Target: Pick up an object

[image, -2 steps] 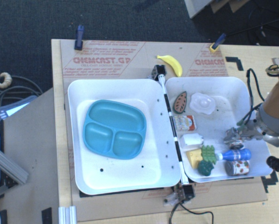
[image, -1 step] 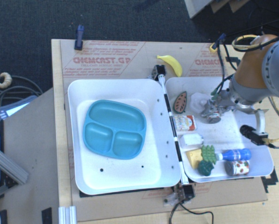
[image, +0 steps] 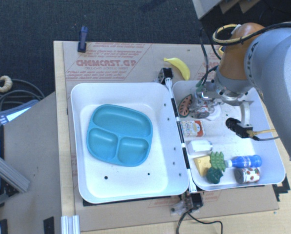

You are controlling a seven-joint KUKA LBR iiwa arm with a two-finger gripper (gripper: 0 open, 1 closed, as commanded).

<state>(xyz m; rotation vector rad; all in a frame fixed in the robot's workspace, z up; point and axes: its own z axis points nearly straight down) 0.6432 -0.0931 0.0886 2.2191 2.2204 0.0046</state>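
End effector (image: pixel 202 103) low in right bin (image: pixel 274 165), finger state unclear, above brown oval object (image: pixel 185 105), glossy, reddish-striped

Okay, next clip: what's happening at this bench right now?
A grey arm with an orange band reaches in from the right, its gripper down in the far end of the right bin, near a brownish item by the dividing edge. Whether it grips anything can't be made out. That bin also holds a blue bottle, green toys and a small packet. The left bin holds a blue divided plate. A banana lies outside the bins.
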